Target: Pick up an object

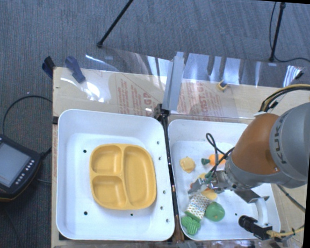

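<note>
Pincer (pixel 202 185) down among the toys in the right bin (pixel 240 135).

Small pieces cluster in that bin's left half: a yellow bit (pixel 187 163), a checkered block (pixel 197 206), a green ball (pixel 215 211) just beside it, a dark green piece (pixel 190 224) at the near rim. Whether the pincer is apart or together, I cannot tell. The left bin (pixel 68 194) holds a yellow divided plate (pixel 122 175). A handheld control unit (pixel 4 167) lies on the floor left of the counter (pixel 114 93).
</note>
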`<control>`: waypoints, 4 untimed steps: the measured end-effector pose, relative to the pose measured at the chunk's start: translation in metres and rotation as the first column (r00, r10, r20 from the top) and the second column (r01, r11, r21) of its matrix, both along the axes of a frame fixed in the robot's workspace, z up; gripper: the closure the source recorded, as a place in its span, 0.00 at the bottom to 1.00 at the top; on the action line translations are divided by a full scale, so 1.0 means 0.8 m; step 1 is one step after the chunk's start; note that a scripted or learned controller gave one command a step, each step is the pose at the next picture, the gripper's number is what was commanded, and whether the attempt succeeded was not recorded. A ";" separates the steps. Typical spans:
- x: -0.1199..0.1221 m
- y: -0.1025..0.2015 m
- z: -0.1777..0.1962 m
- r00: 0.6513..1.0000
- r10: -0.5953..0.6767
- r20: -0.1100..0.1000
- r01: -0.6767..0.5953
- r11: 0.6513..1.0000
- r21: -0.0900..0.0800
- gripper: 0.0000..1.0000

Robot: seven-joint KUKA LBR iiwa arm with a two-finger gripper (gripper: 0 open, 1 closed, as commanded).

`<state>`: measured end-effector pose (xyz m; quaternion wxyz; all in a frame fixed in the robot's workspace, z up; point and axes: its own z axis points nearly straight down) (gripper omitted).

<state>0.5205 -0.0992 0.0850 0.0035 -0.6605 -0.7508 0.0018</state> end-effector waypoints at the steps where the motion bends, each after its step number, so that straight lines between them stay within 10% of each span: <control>1: 0.001 0.000 0.001 1.000 0.000 0.002 0.000 1.000 0.000 0.00; 2: -0.020 -0.069 0.002 0.989 0.147 0.003 -0.147 0.989 0.000 0.00; 3: 0.051 -0.043 0.002 0.999 0.039 0.005 -0.039 0.999 0.000 0.00; 4: 0.050 -0.044 0.014 0.999 0.038 0.002 -0.038 0.999 0.001 1.00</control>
